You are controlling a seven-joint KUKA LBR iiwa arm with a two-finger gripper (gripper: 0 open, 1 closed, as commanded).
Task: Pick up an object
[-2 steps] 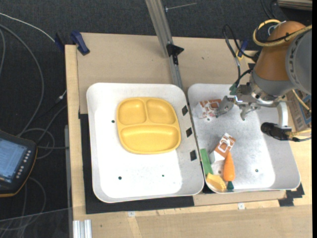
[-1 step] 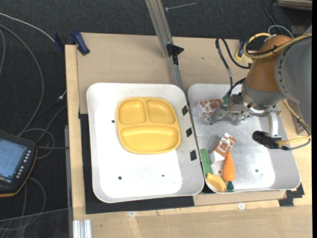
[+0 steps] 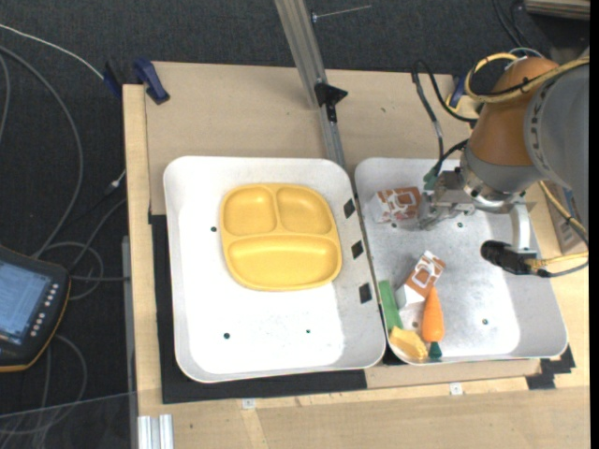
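Arm: thick grey rounded KUKA arm casing (image 3: 566, 120) | band: glossy orange ring above the wrist (image 3: 501, 129) | wrist: pale grey metal block | gripper (image 3: 432, 215): small metallic head (detail blurred) | cables: black and yellow leads looping over the orange section (image 3: 487, 73)

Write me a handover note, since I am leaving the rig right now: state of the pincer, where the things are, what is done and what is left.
Pincer: low over the far part of the right bin, beside the red-and-white carton. No object is seen held.
Right bin: a second red-and-white carton mid-bin; toy carrot, green stick and yellow piece clustered at the near left corner.
Left bin: yellow divided plate.
Done: approach to the far carton.
Left: grasp an object and lift it.
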